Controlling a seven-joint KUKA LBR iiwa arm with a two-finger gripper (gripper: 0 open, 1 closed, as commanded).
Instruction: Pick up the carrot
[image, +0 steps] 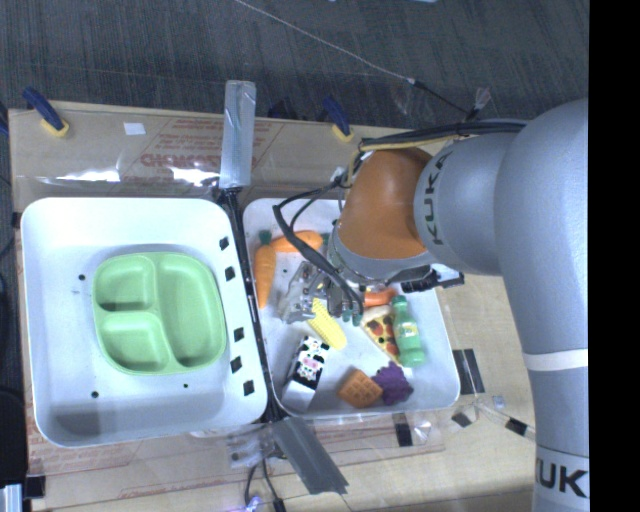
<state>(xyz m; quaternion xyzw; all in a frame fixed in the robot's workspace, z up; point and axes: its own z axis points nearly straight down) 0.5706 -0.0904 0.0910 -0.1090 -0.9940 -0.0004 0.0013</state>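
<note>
Orange, smooth, tapered plastic toy carrot (265, 276) is lying in the right-hand shallow white bin (440, 340), close against that bin's left wall and just to the left of the metal two-finger claw (312, 296) in the camera view. Whether the claw is open or closed, I cannot tell; the grey arm's orange wrist band (385, 205) is hanging directly above it. Nothing orange is showing between its tips. The carrot's long axis is running roughly up and down the frame, though which end is the tip I cannot make out. It is probably light, stiff and somewhat slippery, so gripping across its thick middle looks safest. A yellow block (327, 330) is lying just below the claw.
</note>
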